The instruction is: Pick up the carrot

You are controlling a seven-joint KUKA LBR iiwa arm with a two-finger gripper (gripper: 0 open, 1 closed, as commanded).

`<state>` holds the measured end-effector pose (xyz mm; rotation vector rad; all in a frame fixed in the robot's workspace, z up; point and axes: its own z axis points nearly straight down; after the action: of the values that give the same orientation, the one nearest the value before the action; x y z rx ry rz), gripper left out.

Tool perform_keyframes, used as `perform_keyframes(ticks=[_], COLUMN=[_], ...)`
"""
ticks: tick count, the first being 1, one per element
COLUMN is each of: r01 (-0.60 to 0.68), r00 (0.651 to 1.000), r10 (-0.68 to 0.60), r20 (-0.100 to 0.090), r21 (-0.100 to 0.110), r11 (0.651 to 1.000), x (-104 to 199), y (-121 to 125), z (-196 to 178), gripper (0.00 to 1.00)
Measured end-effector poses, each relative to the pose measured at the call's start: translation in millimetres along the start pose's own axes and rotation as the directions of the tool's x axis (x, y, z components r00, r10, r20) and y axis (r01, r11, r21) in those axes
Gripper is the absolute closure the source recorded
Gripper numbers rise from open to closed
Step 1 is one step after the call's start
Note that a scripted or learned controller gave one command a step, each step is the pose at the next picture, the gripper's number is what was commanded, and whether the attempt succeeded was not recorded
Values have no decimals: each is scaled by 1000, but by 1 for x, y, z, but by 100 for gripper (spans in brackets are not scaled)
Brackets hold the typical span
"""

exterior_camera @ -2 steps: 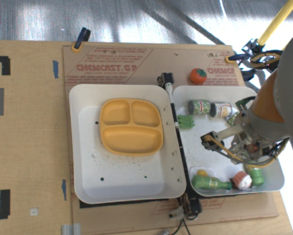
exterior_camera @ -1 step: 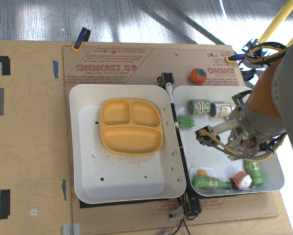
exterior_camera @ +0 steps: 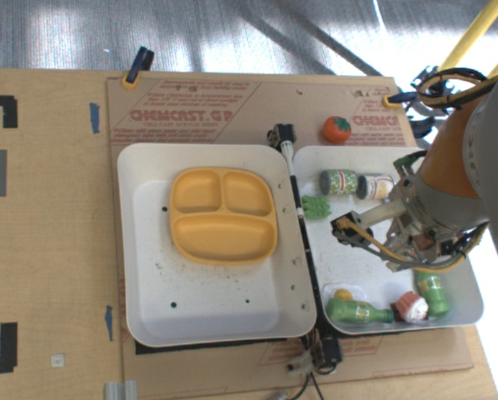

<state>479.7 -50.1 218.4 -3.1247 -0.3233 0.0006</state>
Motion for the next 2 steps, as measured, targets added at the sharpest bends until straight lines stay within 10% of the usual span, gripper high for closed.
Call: perform_keyframes(ticks=[2], r01=[9], r00=[1000], r10=[-9], r20=[3], r21=[4], r11=[1000], x=[2], y=[-12], z=[28], gripper=[100])
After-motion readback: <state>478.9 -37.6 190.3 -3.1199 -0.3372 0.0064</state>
